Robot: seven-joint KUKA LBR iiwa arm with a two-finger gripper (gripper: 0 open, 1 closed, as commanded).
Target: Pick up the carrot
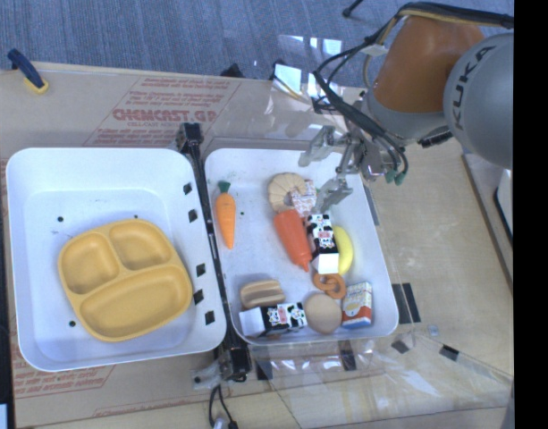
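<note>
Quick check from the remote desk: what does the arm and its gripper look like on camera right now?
The arm is grey and rounded, with an orange band above the wrist and dark "KUKA" lettering on the grey shell. Black cables loop along the wrist toward the gripper, which is a small assembly of bare silver-grey metal with thin fingers.

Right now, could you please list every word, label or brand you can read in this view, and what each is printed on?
"KUKA": on the grey arm, running vertically.
"CHEMCAST GP": red print on the brown sheet under the bins; the smaller red lines around it are too blurred to read.
Small carton and cow-patterned cartons: printing too small to read.
</note>
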